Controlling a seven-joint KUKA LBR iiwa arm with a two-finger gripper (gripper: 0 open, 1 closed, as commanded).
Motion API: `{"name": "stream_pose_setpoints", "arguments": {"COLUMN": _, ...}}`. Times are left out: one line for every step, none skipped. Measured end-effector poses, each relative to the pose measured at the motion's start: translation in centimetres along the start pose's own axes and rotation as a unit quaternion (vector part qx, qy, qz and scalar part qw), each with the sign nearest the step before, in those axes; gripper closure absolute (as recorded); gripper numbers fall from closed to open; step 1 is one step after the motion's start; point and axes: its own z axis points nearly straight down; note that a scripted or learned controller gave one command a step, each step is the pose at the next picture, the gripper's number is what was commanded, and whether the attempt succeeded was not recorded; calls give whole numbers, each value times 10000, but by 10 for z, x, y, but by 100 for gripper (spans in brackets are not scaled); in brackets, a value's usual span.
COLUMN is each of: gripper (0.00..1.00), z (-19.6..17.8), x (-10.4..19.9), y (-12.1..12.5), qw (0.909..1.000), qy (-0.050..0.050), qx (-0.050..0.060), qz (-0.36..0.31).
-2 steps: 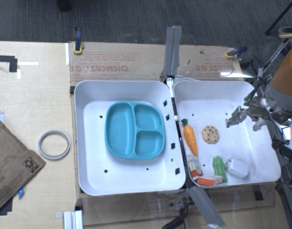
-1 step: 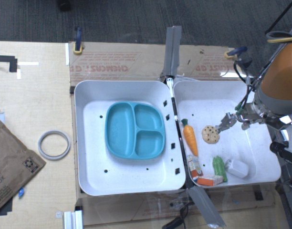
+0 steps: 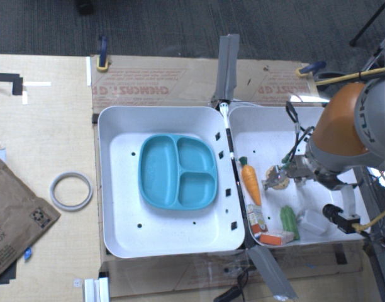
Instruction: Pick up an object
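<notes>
Where it lies, carrot [image 3: 251, 184] orange, tapered, green-topped

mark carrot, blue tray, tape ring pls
carrot [image 3: 251, 184], camera view, middle of its orange body
blue tray [image 3: 178, 171], camera view, central divider
tape ring [image 3: 71, 201], camera view, lower rim of the ring

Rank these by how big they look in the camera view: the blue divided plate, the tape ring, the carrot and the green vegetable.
Largest to smallest:
1. Blue divided plastic plate, in the left bin.
2. Grey tape ring, on the bench.
3. Orange carrot, in the right bin.
4. Green vegetable, close to the carrot in size.
</notes>
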Motion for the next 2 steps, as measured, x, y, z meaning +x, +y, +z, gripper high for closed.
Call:
{"name": "stream_pose_setpoints", "arguments": {"gripper": 0, "z": 0, "x": 6, "y": 50, "qw": 9998, "qy": -2, "qx": 1, "qz": 224}}
{"name": "stream_pose_setpoints", "arguments": {"gripper": 0, "z": 0, "x": 21, "y": 8, "qw": 9991, "qy": 1, "qx": 9, "qz": 432}}
